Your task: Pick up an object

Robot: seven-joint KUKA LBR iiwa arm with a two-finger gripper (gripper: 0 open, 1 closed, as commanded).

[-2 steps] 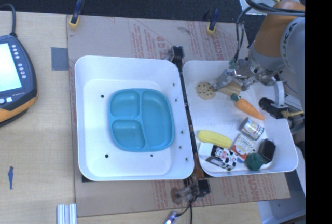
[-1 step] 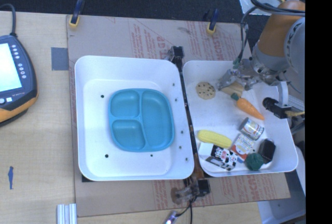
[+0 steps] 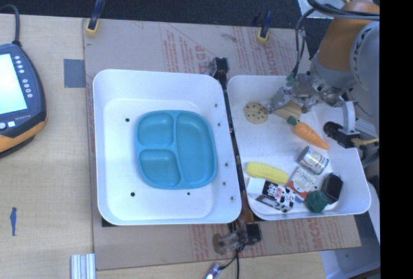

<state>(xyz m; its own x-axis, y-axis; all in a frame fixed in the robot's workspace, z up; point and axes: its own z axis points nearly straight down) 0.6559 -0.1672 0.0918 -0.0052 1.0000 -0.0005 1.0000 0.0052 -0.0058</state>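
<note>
Two bins; gripper (image 3: 288, 98) near cookie (image 3: 255, 112), its grip state unclear, arm (image 3: 348, 39) cut off

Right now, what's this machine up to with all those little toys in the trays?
A robot arm reaches in over the right bin, trying to pick up an object. Its end effector is low at the bin's far end, between a cookie and a toy carrot; I can't see anything held. A corn cob, a can and other small items lie nearer. The left bin holds a blue divided plate.
</note>
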